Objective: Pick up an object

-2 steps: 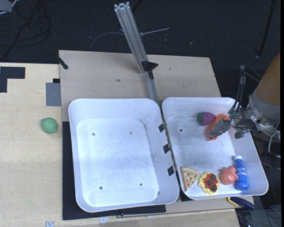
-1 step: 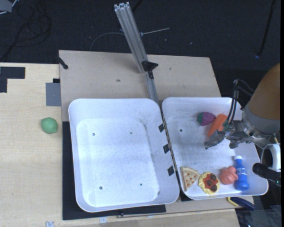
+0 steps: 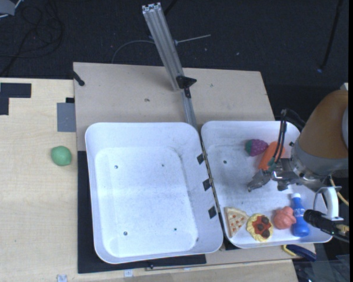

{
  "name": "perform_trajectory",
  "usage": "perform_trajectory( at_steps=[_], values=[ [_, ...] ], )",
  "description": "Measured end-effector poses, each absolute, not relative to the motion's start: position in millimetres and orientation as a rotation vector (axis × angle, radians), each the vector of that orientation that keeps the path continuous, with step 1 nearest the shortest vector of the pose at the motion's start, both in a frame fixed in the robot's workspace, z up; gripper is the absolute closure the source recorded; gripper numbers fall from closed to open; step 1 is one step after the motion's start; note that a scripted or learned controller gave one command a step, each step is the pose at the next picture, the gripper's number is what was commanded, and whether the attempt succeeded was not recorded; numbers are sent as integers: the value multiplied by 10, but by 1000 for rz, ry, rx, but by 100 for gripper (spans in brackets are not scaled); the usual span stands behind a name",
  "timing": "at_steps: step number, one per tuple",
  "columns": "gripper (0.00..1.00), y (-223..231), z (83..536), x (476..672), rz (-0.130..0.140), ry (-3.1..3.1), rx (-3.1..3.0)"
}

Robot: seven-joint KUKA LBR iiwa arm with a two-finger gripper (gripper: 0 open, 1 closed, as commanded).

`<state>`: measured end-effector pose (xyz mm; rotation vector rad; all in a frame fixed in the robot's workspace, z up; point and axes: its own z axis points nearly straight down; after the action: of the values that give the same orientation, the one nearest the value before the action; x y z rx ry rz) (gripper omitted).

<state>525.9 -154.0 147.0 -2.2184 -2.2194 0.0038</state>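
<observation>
My gripper [image 3: 260, 182] is low inside the right bin [image 3: 229, 140], over its bare middle floor. Just above it lies an orange carrot [image 3: 270, 153], beside a purple bunch of grapes [image 3: 256, 147]. Along the bin's front edge sit a pizza slice [image 3: 235, 220], a round red and yellow food piece [image 3: 259, 227], a pink-red lump [image 3: 284, 217] and a blue bottle [image 3: 299, 217]. The gripper is close to the carrot's lower end. I see nothing held in it.
The left bin [image 3: 106, 135] stands next to the right one, joined by black clips. A green ball [image 3: 61, 155] rests on the wooden bench at the far left. A metal rail [image 3: 165, 43] slants up behind the bins.
</observation>
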Motion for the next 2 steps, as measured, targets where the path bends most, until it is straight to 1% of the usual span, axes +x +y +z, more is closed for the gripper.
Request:
perform_trajectory(
  at_steps=[1,2],
  values=[
    [0,-1533,942,5246,5,-2219,-2218],
    [100,-1548,1066,5256,1,-2219,-2224]
  ],
)
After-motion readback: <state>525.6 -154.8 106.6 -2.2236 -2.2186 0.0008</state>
